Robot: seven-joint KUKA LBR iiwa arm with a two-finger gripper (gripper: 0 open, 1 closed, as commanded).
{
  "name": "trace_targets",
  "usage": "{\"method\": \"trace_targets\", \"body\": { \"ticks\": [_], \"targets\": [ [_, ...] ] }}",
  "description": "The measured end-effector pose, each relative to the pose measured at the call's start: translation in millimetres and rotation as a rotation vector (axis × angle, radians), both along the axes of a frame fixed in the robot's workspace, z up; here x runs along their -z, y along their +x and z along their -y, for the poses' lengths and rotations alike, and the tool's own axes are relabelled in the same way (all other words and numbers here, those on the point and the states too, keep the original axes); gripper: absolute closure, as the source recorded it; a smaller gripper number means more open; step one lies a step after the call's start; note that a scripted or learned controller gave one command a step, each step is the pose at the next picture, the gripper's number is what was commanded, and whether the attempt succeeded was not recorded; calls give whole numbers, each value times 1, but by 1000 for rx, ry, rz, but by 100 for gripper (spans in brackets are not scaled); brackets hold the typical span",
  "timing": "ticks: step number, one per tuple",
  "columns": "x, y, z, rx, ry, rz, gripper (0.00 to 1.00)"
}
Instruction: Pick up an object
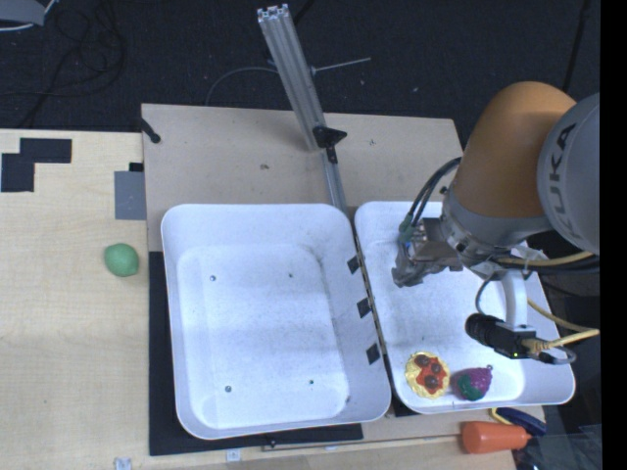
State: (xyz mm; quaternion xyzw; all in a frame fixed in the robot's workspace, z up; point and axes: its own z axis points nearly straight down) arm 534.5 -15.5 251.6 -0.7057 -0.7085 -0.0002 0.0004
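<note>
The pincer (409, 272) is hovering over the right bin (392, 223); whether it is apart or together, I cannot tell. The yellow toy (427, 375) and purple toy (472, 383) are lying near the front rim, so descending squarely over one should serve best.

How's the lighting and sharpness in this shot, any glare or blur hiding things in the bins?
Camera view: light is even and soft, with no hard glare on the white bins. The yellow toy and purple toy read clearly but lack fine detail. The hand sits dark beneath the arm, so its detail is lost. The background above the bench is underexposed.
</note>
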Motion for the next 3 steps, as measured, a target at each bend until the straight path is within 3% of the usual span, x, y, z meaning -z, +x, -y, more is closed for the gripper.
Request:
{"method": "trace_targets", "body": {
  "ticks": [2, 3],
  "targets": [
    [27, 11, -98, 1, 0, -2, 100],
    [27, 11, -97, 3, -1, -1, 0]
  ]
}}
